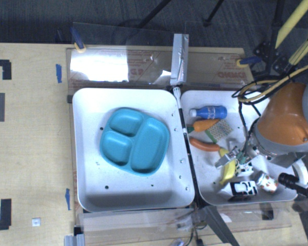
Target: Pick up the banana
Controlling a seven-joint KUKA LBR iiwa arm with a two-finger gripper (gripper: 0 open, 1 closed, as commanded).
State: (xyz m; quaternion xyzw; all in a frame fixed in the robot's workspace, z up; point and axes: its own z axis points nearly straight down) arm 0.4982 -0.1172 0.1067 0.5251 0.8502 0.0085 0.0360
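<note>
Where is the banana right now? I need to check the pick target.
The banana lies in the right bin, toward its front, just below the gripper and beside a black-and-white object.

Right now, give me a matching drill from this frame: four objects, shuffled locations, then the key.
Things:
1. blue tray
2. blue bottle
3. banana
4. gripper

Places:
A. right bin, far end
B. right bin, near end, beside a black-and-white item
C. left bin, centre
D. above the banana, right bin

Pairs: 1-C, 2-A, 3-B, 4-D
</note>
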